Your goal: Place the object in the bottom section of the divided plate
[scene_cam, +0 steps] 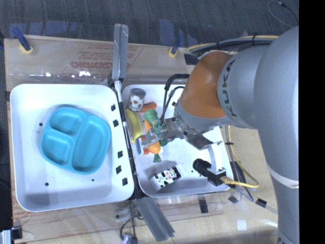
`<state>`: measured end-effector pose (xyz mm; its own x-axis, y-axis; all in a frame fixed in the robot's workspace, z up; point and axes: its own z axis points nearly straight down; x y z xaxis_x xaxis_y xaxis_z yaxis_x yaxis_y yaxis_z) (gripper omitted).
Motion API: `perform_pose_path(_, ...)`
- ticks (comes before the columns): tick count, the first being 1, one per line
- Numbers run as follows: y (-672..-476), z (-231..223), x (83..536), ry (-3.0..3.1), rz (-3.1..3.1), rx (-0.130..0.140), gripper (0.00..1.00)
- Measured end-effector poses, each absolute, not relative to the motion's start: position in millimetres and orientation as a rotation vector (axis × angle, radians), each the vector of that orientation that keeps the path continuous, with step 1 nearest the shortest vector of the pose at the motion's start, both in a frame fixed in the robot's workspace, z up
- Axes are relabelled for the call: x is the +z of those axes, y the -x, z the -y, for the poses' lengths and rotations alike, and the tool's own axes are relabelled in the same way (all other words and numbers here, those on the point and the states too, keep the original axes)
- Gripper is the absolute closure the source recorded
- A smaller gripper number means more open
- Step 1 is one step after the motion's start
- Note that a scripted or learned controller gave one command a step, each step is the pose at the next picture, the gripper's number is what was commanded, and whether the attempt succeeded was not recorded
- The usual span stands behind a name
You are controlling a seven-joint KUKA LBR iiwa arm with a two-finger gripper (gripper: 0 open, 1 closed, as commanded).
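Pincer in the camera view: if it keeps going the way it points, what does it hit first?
The pincer points left into the toy pile in the right bin. First contact looks like the orange toy and green toy, then the banana. Depth is unclear from above.
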<state>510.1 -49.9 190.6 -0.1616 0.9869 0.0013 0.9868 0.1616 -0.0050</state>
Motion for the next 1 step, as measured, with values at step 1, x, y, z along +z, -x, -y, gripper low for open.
perform_pose_path(1,-537.1,-24.5,190.0,1.919,2.482,0.005,1.0)
